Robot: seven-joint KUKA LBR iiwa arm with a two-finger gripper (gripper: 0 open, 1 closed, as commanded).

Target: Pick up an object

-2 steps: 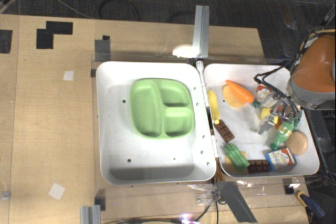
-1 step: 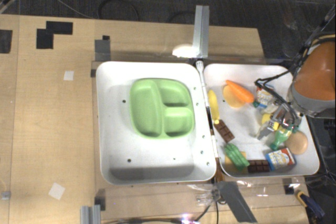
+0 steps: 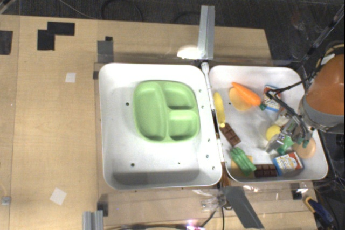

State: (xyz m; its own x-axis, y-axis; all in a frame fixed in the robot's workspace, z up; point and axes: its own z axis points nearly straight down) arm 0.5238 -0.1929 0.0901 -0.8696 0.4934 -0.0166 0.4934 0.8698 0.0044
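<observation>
Gripper [image 3: 288,137] low in right bin [image 3: 245,74] beside yellow ball [image 3: 273,131] | jaws: state indiscernible (cluttered) | green tray [image 3: 164,110] in left bin [image 3: 116,126]

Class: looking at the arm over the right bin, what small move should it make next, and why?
Probably a short, straight descent: the gripper sits low in the right bin beside the yellow lemon-like piece, among crowded toy foods, so going down there seems likeliest to reach something.

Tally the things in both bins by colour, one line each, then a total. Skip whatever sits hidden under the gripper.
Green: 2, divided tray, small block
Orange: 1, carrot
Yellow: 2, banana, lemon
Brown: 2, chocolate bars
Red-and-white: 1, carton
Total: 8
</observation>
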